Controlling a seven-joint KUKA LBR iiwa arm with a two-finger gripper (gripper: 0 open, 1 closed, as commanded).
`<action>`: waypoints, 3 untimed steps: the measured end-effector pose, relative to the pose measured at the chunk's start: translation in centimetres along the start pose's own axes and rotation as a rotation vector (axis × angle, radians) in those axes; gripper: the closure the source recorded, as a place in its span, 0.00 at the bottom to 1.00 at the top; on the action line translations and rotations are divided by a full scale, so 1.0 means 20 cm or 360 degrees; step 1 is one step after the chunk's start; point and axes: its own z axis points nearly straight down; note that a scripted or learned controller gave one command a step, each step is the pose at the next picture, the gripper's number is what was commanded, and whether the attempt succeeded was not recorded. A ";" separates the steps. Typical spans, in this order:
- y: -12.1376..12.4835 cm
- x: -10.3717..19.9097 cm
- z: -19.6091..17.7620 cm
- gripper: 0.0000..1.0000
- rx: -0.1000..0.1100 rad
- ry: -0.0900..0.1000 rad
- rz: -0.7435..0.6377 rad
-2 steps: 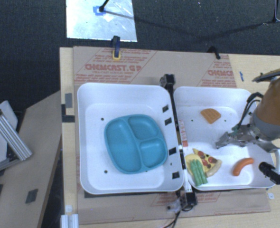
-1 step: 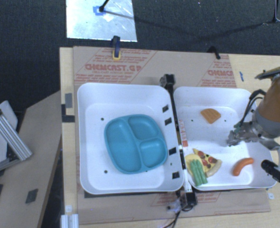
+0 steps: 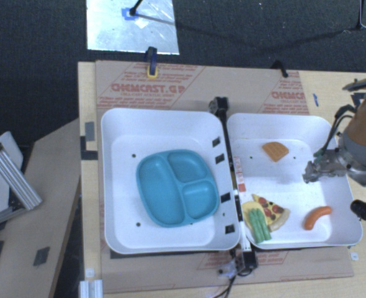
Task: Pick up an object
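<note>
Sausage (image 3: 317,217) below hovering tool (image 3: 311,172)

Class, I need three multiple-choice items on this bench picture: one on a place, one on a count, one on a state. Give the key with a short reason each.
1. Where is the blue tray?
A. left bin
B. right bin
C. on the floor

2. How many food items lie in the right bin?
A. two
B. four
C. six

3. How does the sausage lie?
A. between the tool's fingers
B. loose on the bin floor
C. on the tray

Key:
1 A, it sits in the left bin.
2 B, cracker, pizza slice, green piece, sausage.
3 B, the tool is apart from it, above in the view.
</note>
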 end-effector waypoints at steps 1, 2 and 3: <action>-0.01 -0.01 -0.32 1.00 -0.0005 -0.0002 0.0000; 0.00 -0.01 -0.51 1.00 -0.0002 -0.0001 -0.0001; 0.05 0.25 -0.54 1.00 0.0002 0.0004 -0.0009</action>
